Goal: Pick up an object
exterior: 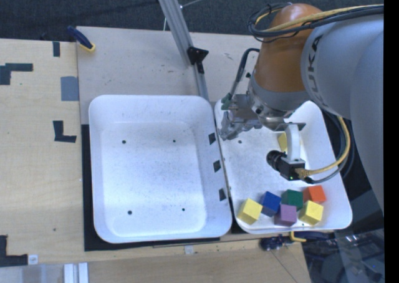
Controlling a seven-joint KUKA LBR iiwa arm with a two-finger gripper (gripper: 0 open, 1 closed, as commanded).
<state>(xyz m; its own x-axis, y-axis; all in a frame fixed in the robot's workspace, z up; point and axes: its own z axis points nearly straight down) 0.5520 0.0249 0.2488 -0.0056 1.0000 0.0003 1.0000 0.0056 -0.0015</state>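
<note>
1. Near edge of the bench (37, 169): a small blue clamp (274, 243), just beside the near rim of the right bin (249, 169).
2. Bunched in the near corner of the right bin, six small blocks lying close together: first yellow block (249, 211) nearest the left bin (149, 169), then blue block (271, 202), purple block (287, 214), green block (292, 198), orange block (316, 194) and second yellow block (312, 212). All resting on the bin floor, none lifted.
3. Alongside, the left bin, sitting on a black mat (87, 213) that shows along its near and outer edges.
4. Midway up the right bin, a black fitting (282, 163) with a yellow cable, hanging from the wrist above the bin floor, apart from the blocks.
5. Farther back, the gripper (229, 127), low over the right bin's far corner beside the wall shared with the left bin, well apart from the blocks. Spread or closed: impossible to tell from this angle. Nothing seen in its grasp.
6. Above it, the grey arm (349, 70) with its orange band (280, 70), reaching in from the right.
7. At the far side of the bench, a slanted metal pole (174, 14), grey tape marks (70, 87) and a blue-and-yellow clamp (81, 37).
</note>
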